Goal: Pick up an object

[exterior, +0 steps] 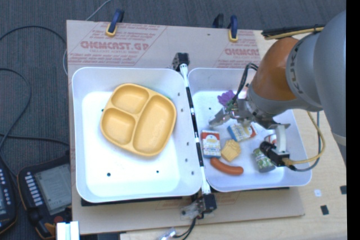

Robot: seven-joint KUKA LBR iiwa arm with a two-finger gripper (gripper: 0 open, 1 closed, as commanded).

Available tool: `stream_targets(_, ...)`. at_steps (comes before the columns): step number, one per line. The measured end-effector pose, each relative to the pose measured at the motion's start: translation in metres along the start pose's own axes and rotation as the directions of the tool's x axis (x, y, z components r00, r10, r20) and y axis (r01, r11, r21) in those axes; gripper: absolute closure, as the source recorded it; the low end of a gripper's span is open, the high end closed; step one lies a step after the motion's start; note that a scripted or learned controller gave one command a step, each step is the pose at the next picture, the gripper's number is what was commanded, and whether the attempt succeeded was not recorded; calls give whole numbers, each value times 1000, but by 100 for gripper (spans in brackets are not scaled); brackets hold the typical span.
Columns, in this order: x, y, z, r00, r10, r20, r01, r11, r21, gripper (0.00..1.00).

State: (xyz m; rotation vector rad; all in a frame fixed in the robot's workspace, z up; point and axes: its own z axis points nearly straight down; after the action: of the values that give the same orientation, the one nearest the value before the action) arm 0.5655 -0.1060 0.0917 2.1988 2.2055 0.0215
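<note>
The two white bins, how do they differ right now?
The left shallow white bin holds one yellow three-compartment plastic plate; the right shallow white bin holds several small items, including a red sausage and a tan cracker. The grey arm's gripper is over the right bin, not the left. Both are shallow and white.

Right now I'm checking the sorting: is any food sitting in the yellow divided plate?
No. The yellow plate in the left bin has three bare compartments; the sausage lies in the right bin.

Arm [315, 73] cut by right edge; purple item [226, 98] half hidden behind the end effector [239, 115].
</note>
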Motion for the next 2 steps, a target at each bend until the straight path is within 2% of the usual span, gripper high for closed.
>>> stream_targets(1, -3, 1, -9, 1000, 2, 5, -2, 1000, 0, 100)
stream_targets(2, 14, 58, -132, 1000, 0, -8, 0, 1000, 31, 100)
